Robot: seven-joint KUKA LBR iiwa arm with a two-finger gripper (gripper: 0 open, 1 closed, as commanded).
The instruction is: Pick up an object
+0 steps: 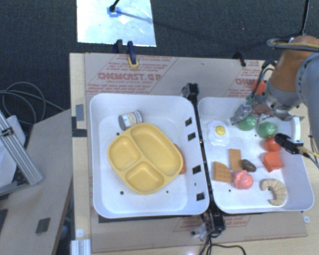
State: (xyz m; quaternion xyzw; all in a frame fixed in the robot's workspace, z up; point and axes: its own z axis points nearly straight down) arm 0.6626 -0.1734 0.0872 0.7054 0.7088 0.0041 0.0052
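A dark carpeted floor lies around a pale wooden bench (149, 70) topped with printed cardboard, and two shallow white plastic bins sit side by side on it. The grey arm with its orange band (303, 73) leans in from three o'clock over the far end of the right-hand bin (303, 193), its gripper (243, 115) low at about twelve o'clock of that bin; from where I stand I cannot tell how it is set. The left-hand bin (103, 195) carries a yellow three-compartment plastic tray (144, 157) at its centre, with a small squat jar with a pale lid (129, 120) lying at the tray's eleven o'clock. The right-hand bin holds toy food: a beige croissant (274, 190) at five o'clock, a red block (273, 161) at three, a pink rounded piece (243, 180) near six, a tan waffle square (221, 171) and tan cracker (234, 158) at seven, a dark brown lump (249, 165) at the middle, a fried egg (219, 132) at ten, and two green balls, the nearer green ball (248, 124) just beside the gripper and the other (267, 128) at its three o'clock. That nearer ball looks the likeliest target: light, hard, smooth and prone to roll, so I'd take it across its widest part, squarely from above.
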